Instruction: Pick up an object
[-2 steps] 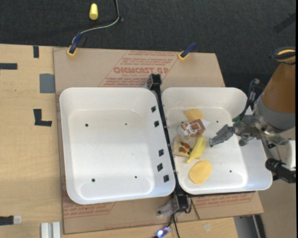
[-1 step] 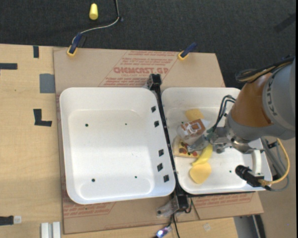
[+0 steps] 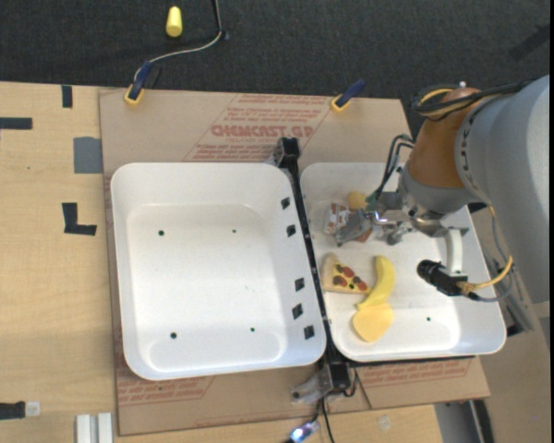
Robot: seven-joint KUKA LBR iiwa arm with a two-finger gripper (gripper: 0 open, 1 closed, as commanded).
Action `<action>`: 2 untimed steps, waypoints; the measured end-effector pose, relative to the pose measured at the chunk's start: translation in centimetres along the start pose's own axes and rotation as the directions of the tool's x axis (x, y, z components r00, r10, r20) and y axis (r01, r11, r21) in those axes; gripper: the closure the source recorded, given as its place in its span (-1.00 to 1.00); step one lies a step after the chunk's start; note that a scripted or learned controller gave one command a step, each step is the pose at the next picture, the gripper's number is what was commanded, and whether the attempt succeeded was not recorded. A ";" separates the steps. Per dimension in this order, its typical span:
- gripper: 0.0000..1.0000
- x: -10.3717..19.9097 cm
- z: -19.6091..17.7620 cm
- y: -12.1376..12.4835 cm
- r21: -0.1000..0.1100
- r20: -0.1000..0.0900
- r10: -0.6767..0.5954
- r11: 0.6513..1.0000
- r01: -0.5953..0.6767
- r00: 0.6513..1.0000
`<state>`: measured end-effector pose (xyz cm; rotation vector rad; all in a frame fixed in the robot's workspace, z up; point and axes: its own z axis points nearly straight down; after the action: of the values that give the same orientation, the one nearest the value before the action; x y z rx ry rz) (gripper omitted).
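over the right bin my arm comes in from the right, orange band above the wrist, and my end effector sits low in the bin's upper part near the divider between the two bins. fingers are small and metallic against a cluttered patch; whether they are apart or together, cannot tell. nothing visibly between them.

right bin contents: a banana lying just below my end effector, curved, running from upper right to lower left. its lower end touches or overlaps a pale yellow piece near the bin's front wall. a pizza slice toy lies flat just left of the banana, close to the divider. a small yellow item shows just above my end effector, partly hidden, identity unclear.

left bin: white, a few dark dots on its floor.

both bins rest on a brown cardboard sheet on the worktop, with clamps at the sheet's far corners. a black cable and a yellow object lie on the dark surface beyond.
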<state>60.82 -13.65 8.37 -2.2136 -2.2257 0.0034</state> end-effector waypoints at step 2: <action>-1.00 -3.6 0.4 5.3 0.038 -0.015 -0.002 0.999 0.002 1.000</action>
<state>66.18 -17.19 7.99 -2.1849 -2.2013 0.0283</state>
